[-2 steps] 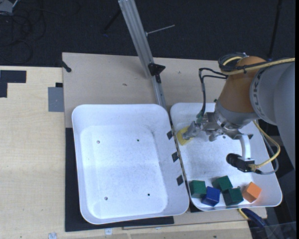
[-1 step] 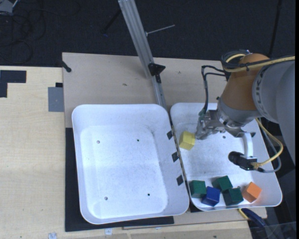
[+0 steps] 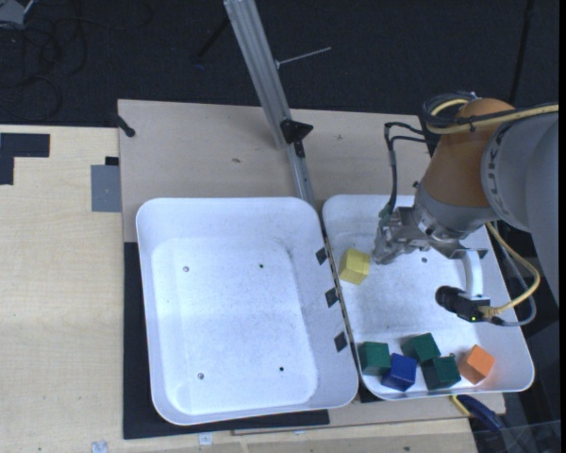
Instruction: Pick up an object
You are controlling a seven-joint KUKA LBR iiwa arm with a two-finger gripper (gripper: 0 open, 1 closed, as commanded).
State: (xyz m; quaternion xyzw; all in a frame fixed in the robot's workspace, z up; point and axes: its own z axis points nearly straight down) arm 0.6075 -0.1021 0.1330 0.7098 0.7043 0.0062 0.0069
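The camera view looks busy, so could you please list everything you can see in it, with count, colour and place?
Bins: two, white, side by side on the bench.
Yellow block: one, yellow, right bin, by its left wall, beside the gripper.
Green blocks: three, dark green, near edge of the right bin.
Blue block: one, blue, among the green blocks.
Orange block: one, orange, near right corner of the right bin.
Metal rail: one, grey, slanting down toward the gap between the bins.
Arm: one, grey with an orange band, over the right bin.
Gripper: one, dark, low in the right bin.
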